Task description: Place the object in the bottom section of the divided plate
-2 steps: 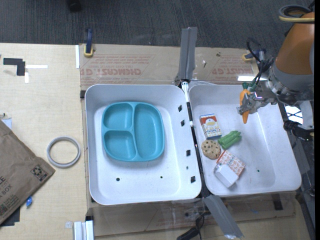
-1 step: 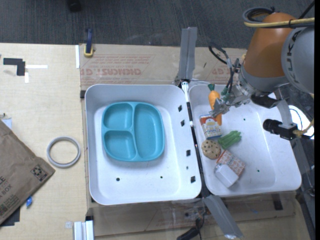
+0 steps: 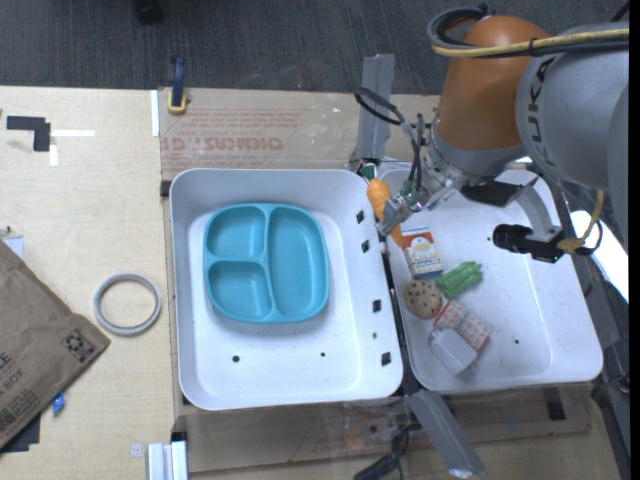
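A light blue divided plate (image 3: 267, 263) lies in the left white bin (image 3: 200, 368), with two small sections on its left and one long section on its right. My gripper (image 3: 403, 206) hangs over the top left corner of the right bin (image 3: 560, 358), by the wall between the bins. An orange carrot-like piece (image 3: 376, 196) sits right beside it on the left, and whether they touch is unclear. Below the gripper lie a small white and orange box (image 3: 423, 253), a green vegetable (image 3: 460, 278), a round cookie (image 3: 423, 298) and a clear wrapped packet (image 3: 460, 335).
A grey tape ring (image 3: 128, 302) and a brown cardboard piece (image 3: 35, 348) lie on the wooden bench left of the bins. A blue and yellow clamp (image 3: 178, 86) stands behind the left bin. The arm's bulk covers the right bin's upper part.
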Robot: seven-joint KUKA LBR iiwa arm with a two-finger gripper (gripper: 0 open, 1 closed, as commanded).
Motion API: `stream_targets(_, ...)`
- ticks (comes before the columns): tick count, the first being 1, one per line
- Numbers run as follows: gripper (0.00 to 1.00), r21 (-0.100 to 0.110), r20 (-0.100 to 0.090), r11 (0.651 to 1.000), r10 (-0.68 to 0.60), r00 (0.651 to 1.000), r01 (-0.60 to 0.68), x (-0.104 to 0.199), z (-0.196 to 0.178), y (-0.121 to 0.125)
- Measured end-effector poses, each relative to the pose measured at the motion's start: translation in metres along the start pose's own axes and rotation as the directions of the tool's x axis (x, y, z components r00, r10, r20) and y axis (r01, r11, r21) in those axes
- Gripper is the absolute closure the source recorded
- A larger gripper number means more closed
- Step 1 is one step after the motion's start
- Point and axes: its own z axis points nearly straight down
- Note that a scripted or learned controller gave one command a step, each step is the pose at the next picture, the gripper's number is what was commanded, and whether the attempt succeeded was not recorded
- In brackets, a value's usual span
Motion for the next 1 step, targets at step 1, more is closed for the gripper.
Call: stream_targets(1, 1.00, 0.001, -0.001, 1.000, 0.010, 1.000, -0.010, 0.0816, 0.0053, 0.0048)
